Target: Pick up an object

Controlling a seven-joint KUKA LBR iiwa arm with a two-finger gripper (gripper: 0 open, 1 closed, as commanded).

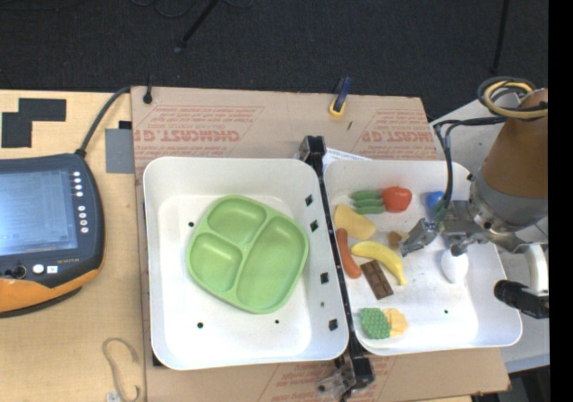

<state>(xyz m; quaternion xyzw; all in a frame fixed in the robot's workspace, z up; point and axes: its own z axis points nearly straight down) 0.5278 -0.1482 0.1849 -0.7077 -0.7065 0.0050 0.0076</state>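
Near edge of right bin (501,333): green-and-yellow corn piece (382,323) by the near-left corner. Just beyond it a brown chocolate bar (376,279), tilted, touching a yellow banana (380,258) that lies diagonally. An orange-red sausage (347,252) runs along the bin's left wall. White object (454,265) sits right of the banana, near bin centre. Gripper (440,237) hangs low over the middle of the right bin, just beyond the white object; one dark finger (415,238) points left toward a small brown item (394,237). Nothing seen between the fingers; whether they are apart or together cannot be told. Farther back: yellow wedge (355,222), green pepper (367,201), red tomato (397,199), blue object (435,201). Left bin (170,302) holds a green divided plate (248,252). Tablet pendant (45,217) far left on bench.
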